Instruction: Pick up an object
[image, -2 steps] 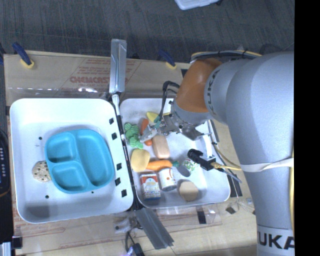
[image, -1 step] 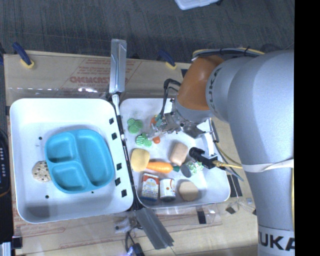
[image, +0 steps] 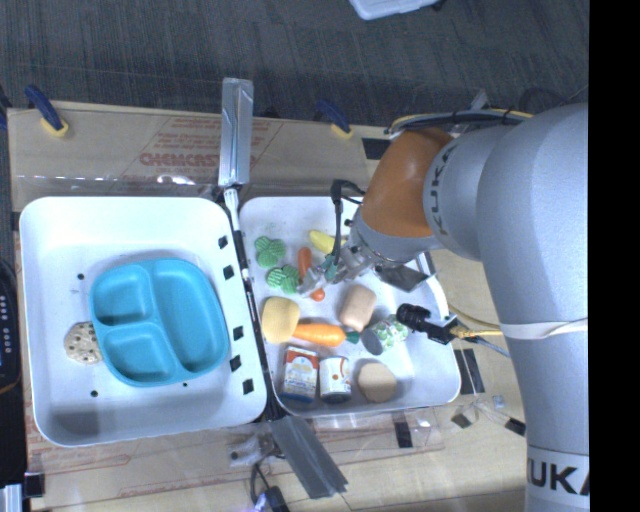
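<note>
You have 2 white bins: the left bin (image: 40, 300) holds 1 blue tray (image: 155, 320) and 1 cookie (image: 80, 343); the right bin (image: 445, 375) holds about 10 food items, the tool (image: 335, 265) low over its orange carrot (image: 305, 263). Grip state: cannot tell.

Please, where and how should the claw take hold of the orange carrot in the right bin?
Probably across the middle of the orange carrot, coming straight down. It lies flat and long, left to right, so its narrow width faces the claw. Boxes crowd its near side.
</note>
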